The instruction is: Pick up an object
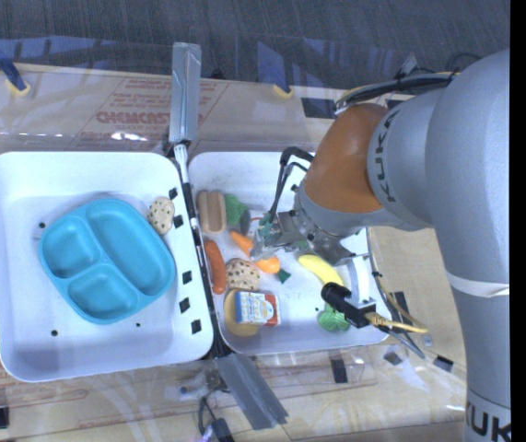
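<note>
My tool (272,235) hangs low in the right bin (244,168), among the play food near a small orange carrot piece (241,242) and an orange wedge (269,265), but I cannot tell whether it is open or closed, nor whether anything sits in it. To do this step well I judge I should settle on one piece standing apart from its neighbours, such as the banana (320,268) just beside my wrist, and come straight down across its narrow width. The banana lies flat, its long axis slanting from upper left to lower right.
</note>
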Controlling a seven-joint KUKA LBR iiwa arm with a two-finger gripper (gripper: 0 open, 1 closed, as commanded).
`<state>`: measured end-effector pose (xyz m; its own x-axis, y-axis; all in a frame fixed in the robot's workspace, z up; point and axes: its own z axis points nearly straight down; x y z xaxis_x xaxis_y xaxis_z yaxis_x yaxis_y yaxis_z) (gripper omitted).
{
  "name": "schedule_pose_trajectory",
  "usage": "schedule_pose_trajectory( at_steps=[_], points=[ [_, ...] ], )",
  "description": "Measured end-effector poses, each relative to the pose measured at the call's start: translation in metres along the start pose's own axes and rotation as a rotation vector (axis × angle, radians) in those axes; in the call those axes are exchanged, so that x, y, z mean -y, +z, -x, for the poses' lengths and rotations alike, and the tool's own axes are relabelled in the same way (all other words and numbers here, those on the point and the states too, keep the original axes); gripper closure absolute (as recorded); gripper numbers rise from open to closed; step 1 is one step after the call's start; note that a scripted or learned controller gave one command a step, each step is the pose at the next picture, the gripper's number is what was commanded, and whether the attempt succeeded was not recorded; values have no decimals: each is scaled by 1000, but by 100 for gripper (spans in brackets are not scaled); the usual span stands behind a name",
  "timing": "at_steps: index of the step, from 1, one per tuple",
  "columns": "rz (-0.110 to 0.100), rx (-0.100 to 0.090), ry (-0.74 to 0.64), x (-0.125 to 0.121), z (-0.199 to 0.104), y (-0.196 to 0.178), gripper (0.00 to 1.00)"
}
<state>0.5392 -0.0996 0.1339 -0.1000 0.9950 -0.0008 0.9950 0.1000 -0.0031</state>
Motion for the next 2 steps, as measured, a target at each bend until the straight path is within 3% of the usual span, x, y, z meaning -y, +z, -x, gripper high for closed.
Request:
schedule_pose_trajectory(
  at_steps=[1, 2],
  points=[
    [-2, -3, 88, -5, 14, 43, 100],
    [4, 0, -130, -39, 35, 41, 100]
  ],
)
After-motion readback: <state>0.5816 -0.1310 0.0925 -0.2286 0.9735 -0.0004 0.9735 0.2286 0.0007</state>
